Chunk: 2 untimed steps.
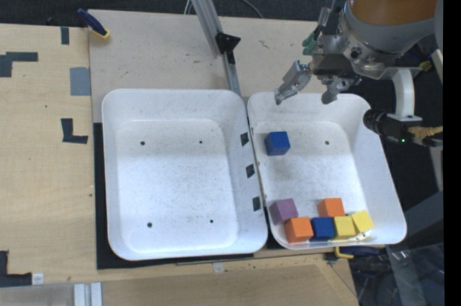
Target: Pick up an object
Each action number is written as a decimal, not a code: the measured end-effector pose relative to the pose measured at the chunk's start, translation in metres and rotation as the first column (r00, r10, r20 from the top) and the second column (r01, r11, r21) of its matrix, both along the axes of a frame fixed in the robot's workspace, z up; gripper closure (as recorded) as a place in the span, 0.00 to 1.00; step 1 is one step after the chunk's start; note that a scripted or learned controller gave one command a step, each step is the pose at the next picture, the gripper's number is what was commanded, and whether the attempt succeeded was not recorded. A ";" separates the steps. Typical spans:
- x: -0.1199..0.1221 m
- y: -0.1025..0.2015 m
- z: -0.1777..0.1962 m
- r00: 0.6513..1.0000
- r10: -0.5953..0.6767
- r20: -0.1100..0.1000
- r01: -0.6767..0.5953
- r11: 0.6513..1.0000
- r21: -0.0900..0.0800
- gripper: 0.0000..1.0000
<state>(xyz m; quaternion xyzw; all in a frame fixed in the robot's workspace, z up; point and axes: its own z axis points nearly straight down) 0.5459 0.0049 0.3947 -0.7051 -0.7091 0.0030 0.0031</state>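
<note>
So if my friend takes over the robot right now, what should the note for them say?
Gripper: open, holding nothing, hanging over the far edge of the right bin.
Blocks, all in the right bin: a blue cube alone near the far end; at the near edge a cluster of purple block, two orange blocks, a second blue block and two yellow blocks.
Done: nothing picked up yet.
Left: come down on one block, probably the lone blue cube since it sits nearest, shut the jaws and lift.
</note>
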 end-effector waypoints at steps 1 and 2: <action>0.025 0.026 0.101 1.000 -0.001 0.017 0.001 1.000 0.000 0.00; -0.031 -0.028 0.152 1.000 -0.010 0.016 0.010 1.000 -0.001 0.00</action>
